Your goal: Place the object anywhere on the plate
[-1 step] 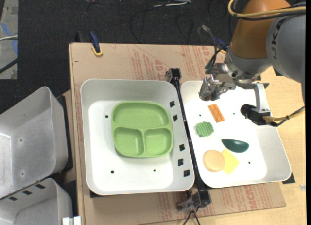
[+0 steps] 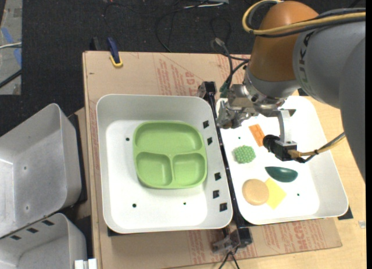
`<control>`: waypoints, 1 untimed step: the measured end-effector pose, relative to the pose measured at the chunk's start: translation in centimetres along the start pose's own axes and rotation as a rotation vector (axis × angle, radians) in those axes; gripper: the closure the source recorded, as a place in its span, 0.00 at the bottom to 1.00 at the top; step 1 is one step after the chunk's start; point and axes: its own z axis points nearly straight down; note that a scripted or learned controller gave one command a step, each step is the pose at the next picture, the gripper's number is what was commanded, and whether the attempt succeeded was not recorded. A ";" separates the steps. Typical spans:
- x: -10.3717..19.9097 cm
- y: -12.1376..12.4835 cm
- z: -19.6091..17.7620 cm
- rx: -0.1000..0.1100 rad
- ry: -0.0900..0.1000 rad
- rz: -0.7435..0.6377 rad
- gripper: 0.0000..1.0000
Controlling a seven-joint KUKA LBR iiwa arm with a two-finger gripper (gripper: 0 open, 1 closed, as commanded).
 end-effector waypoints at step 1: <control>4.2 -1.0 -0.1 -0.001 0.001 -0.001 1.00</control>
